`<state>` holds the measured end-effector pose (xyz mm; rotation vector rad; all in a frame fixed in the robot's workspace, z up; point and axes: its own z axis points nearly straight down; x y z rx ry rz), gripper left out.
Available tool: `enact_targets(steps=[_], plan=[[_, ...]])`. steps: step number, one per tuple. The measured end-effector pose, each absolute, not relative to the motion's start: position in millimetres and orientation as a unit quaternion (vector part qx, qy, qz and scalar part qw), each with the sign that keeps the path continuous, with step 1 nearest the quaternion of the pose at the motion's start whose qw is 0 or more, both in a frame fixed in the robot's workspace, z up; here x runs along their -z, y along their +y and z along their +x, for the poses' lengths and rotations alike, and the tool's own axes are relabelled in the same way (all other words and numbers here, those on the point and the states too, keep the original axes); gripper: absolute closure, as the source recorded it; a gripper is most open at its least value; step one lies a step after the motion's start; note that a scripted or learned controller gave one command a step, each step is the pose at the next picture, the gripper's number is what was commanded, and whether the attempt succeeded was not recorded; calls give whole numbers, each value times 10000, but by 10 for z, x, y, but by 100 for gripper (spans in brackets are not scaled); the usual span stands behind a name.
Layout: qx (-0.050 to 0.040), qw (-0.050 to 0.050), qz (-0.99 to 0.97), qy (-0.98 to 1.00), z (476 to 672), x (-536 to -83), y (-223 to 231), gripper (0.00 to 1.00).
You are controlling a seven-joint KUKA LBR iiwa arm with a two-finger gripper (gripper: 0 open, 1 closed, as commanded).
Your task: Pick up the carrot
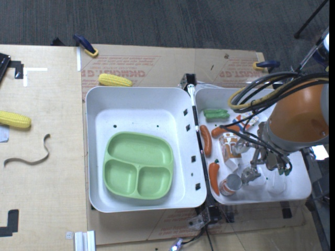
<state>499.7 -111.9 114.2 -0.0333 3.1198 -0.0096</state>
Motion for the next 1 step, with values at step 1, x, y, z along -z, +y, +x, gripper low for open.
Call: enact_targets(steps=[1], plan=[[48, 196, -1011, 9947, 5604, -1093, -1672, 0]])
